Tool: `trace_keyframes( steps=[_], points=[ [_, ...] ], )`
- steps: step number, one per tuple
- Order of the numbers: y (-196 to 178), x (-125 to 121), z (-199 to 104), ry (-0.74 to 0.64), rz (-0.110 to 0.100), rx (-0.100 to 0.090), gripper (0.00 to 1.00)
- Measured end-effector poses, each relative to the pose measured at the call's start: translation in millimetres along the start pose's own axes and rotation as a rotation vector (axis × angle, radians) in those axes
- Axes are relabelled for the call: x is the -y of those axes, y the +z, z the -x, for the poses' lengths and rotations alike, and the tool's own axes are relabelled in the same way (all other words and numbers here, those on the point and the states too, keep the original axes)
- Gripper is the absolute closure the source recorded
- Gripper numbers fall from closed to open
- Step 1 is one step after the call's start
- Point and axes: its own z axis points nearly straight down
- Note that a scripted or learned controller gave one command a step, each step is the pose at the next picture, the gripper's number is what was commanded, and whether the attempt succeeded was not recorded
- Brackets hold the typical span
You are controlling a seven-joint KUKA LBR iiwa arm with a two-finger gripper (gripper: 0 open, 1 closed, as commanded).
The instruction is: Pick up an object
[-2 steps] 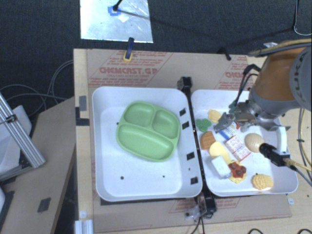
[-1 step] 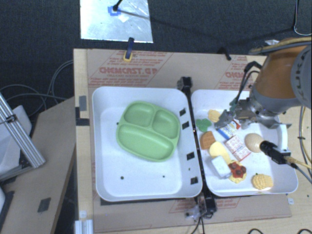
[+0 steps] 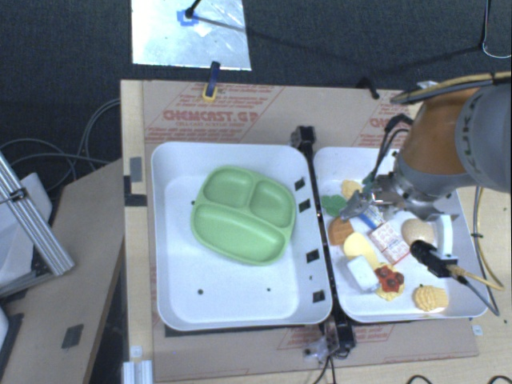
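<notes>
— Toy food pieces point(image 3: 382, 256) lie heaped in the right bin point(image 3: 462, 310), the arm bent low over them from the right.

— And the gripper point(image 3: 358, 210)?

— It's down at the bin's left side, just above the heap, near a green piece point(image 3: 333, 205) and a yellow one point(image 3: 350, 188). The fingers are too blurred and crowded to judge; I cannot tell whether they grasp anything.

— The wrist?

— Orange band point(image 3: 436, 138) sits above it, the grey body point(image 3: 484, 130) leaning in over the bin's far right.

— What about the left bin point(image 3: 172, 294)?

— A green divided plate point(image 3: 242, 213) rests in it, tilted askew.

— And the surroundings?

— Both bins sit on a cardboard sheet point(image 3: 212, 112). Dark carpet point(image 3: 64, 46) lies beyond, with a shiny square sheet point(image 3: 188, 26) at the far side and cables point(image 3: 96, 130) trailing left.
</notes>
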Motion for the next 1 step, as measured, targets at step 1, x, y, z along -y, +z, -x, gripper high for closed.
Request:
trace_keyframes(
  steps=[1],
  points=[
    [47.5,-2.2,0.3,0.002,0.005,0.000,0.00]
  ],
)
